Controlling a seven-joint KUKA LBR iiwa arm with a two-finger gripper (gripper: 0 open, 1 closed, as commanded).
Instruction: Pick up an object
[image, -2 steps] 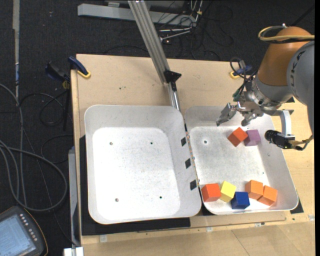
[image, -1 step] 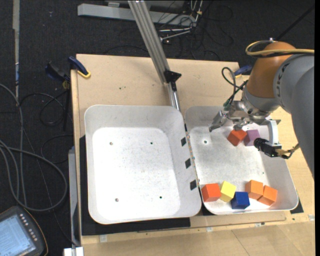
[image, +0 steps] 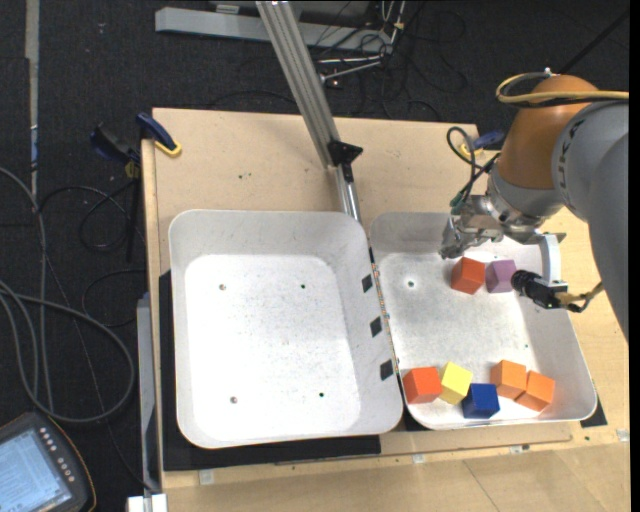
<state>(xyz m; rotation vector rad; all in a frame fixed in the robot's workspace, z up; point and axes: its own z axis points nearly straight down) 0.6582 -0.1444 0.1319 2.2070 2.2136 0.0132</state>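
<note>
The gripper (image: 462, 243) is seen at the far end of the right bin (image: 560, 350), its dark metal tip lowered close to the bin floor; whether it is spread or pressed together cannot be told, since the tip is small and dark against the wrist. No object is seen caught in it. Just below and slightly toward the near side of the tip lies a red block (image: 467, 275), so close that the tip appears to touch or nearly touch its far upper edge. A purple block (image: 500, 274) sits right beside the red one, touching or almost touching it on the side nearer the arm. The red block is therefore judged the likeliest target, lying directly beneath and a little nearer the viewer than the tip, with no clear long axis because it looks roughly cubic. Well apart, along the near wall of the same bin, a row of blocks is found: an orange block (image: 422, 383), a yellow block (image: 456, 381), a blue block (image: 481, 400) and two more orange blocks (image: 525, 382). The left bin (image: 190, 300) lies beside it on the table (image: 250, 160). The grey arm (image: 590, 150) with its orange band reaches in from the right.
</note>
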